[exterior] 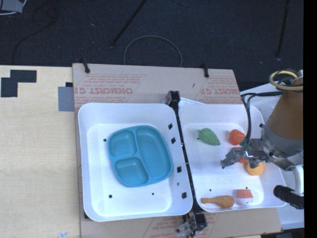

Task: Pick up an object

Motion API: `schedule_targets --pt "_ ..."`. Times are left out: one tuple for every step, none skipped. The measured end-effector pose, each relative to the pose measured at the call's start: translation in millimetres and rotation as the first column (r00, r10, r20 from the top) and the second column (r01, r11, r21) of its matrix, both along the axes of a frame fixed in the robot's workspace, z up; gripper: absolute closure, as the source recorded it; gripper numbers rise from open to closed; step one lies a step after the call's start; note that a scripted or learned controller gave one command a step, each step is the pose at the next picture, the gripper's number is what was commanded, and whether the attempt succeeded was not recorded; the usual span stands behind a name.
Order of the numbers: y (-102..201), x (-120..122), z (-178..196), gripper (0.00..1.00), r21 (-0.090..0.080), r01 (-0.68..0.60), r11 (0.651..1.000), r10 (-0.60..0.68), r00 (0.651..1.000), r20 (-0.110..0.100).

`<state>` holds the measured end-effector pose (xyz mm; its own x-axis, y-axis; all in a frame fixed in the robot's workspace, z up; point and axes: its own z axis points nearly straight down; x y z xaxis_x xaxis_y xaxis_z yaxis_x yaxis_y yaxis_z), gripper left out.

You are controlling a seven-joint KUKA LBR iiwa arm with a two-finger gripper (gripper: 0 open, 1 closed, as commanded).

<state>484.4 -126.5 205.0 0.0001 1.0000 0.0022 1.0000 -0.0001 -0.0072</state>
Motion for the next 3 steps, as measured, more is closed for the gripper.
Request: schedule_targets --pt "-8.0 -3.5 -57.6 0.0 0.0 0.001 1.0 -0.001 1.0 0.001" --pt "-6.9 -4.7 -111.2 0.0 0.001 0.0 1.0 0.0 1.0 0.0" --pt "-8.4 -4.4 -98.8 1.0 0.0 0.008 1.0 -0.008 1.0 0.001"
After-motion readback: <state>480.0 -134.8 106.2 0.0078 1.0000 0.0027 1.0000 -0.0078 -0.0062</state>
